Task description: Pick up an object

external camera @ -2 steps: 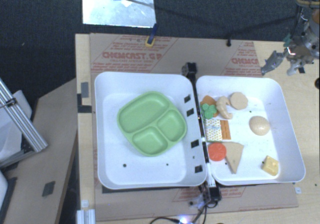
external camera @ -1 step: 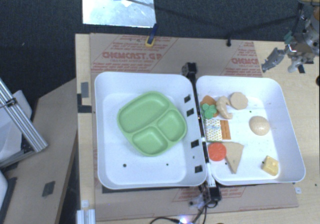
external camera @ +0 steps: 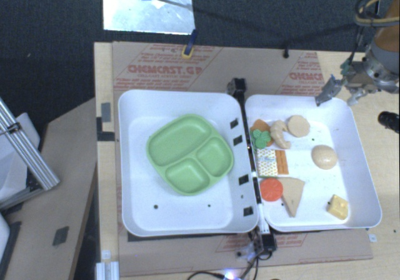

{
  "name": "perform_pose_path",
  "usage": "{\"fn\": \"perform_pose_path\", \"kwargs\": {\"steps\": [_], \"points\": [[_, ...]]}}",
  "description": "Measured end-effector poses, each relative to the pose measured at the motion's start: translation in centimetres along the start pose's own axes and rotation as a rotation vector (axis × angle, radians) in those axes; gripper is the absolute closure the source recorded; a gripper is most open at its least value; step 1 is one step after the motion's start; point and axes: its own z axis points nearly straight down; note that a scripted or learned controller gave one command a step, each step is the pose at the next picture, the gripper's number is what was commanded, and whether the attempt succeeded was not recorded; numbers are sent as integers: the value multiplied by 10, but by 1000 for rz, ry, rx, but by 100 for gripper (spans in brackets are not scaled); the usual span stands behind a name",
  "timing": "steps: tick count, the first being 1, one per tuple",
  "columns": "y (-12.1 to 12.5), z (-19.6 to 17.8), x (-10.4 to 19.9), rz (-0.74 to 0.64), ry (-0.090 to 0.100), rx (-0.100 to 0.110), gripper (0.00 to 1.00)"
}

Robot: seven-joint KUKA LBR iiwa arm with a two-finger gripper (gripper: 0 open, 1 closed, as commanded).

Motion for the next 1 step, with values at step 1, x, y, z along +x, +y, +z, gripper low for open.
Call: {"fn": "perform_pose_path", "kwargs": {"steps": [1], "points": [[-3,62,1,0,0,0,0]]}}
